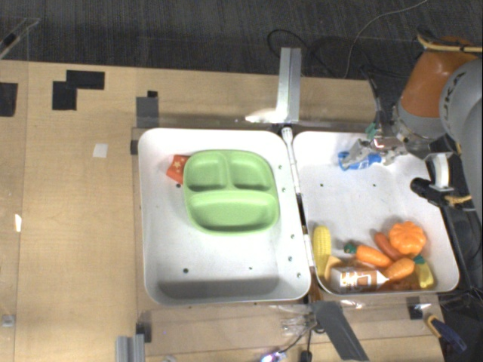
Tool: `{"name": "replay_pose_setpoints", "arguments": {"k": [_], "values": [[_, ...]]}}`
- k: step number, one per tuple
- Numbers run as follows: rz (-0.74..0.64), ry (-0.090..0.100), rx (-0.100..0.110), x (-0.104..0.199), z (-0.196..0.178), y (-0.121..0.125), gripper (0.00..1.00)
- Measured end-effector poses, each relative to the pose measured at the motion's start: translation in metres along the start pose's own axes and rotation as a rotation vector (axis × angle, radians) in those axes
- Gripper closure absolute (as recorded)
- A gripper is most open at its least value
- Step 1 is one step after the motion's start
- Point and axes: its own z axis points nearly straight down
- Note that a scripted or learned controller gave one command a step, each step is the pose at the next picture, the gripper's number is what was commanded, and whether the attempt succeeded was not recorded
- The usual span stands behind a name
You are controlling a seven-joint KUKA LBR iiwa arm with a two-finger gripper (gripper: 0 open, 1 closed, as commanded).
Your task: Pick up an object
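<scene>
The gripper [386,145] hovers in the right white bin [355,202] touching a small blue plastic object [352,158]; I cannot tell its state. Near the wall, that object could slide away.

Count, bench [75,225]: 2 white bins, left bin [162,270] and right bin [355,194]. Left bin: 1 green divided plate [230,189], 1 red packet [176,169] partly under it. Right bin: 1 corn cob [322,246], 2 carrots [371,256], 1 small orange pumpkin [408,237], 1 brown bottle [361,279], 1 blue item [355,157]. Other pieces in the pile not countable.
</scene>
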Motion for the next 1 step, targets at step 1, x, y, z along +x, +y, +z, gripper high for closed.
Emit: {"name": "replay_pose_setpoints", "arguments": {"k": [1], "values": [[-0.004, -0.002, -0.007, 0.0012, -0.0133, 0.0029, 1.0]]}}
